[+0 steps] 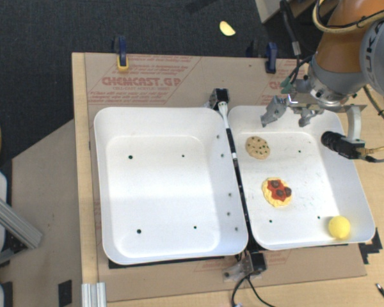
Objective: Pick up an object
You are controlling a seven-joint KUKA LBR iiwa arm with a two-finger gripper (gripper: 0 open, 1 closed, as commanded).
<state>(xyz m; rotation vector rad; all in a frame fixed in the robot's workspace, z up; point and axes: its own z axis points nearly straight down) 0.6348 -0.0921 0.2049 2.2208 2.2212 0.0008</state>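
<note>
Three small objects lie in the right bin (355, 181). A round chocolate-chip cookie (258, 147) sits near the bin's back left. A little yellow pizza with red toppings (277, 192) rests at the middle. A yellow ball (338, 227) lies in the front right corner. My gripper (288, 116) hangs over the back edge of the right bin, up and to the right of the cookie. Its fingers (272, 113) are spread open with nothing between them.
The left bin (109, 171) stands beside the right one, with a black divider strip (232, 158) between them. A black cylindrical part (340, 144) of the arm juts over the right bin's right side. Blue clamps (121, 47) hold the board at the back.
</note>
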